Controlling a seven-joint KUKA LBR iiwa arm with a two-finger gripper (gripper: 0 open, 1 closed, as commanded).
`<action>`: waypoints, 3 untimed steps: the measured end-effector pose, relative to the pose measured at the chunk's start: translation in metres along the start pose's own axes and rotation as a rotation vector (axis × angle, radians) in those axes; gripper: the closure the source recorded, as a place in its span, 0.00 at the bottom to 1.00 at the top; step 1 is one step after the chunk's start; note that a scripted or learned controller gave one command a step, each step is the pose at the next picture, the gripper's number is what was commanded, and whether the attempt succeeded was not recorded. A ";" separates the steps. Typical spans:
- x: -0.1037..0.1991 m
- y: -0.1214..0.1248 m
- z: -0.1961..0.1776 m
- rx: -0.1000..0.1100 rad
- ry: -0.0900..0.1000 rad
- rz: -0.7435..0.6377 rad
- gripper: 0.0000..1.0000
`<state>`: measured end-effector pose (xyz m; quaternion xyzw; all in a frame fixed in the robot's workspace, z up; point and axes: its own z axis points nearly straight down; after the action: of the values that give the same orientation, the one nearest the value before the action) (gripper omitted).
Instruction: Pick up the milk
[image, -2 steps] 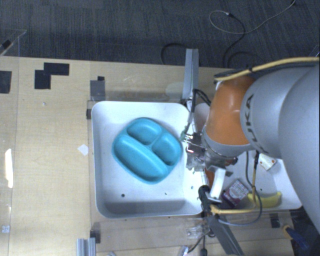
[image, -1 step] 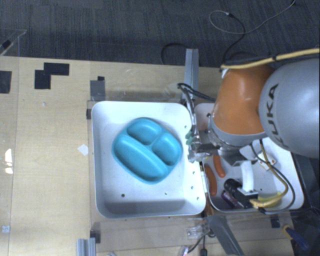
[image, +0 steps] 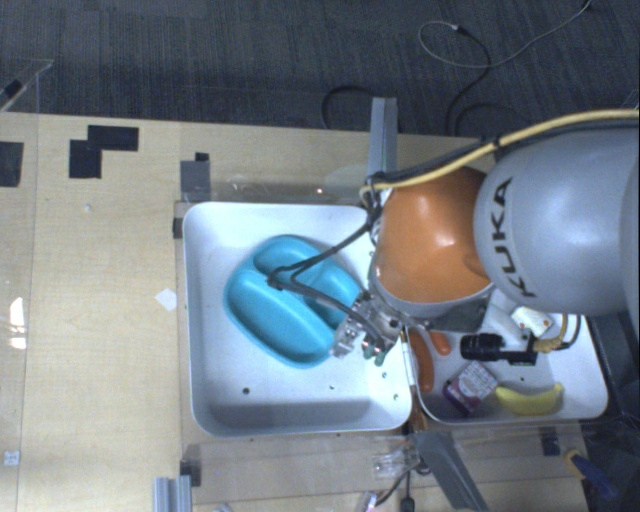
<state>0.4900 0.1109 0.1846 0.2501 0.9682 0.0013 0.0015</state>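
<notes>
Although hard to tell where the milk lies, or whether open or closed, hand seen low over right side of left bin, just beside turquoise object, with banana and purple pack in right bin.

— How many bins?
— Two: a left bin and a right bin.
— And things in them?
— One blue bowl, one banana, one carrot, one purple packet.
</notes>
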 end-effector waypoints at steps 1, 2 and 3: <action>0.004 0.012 0.062 -0.013 -0.011 0.181 1.00; -0.021 -0.041 0.000 -0.001 -0.002 0.305 1.00; 0.018 0.028 -0.033 -0.001 -0.002 0.031 1.00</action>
<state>0.4881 0.1441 0.2179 0.2650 0.9642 0.0017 0.0024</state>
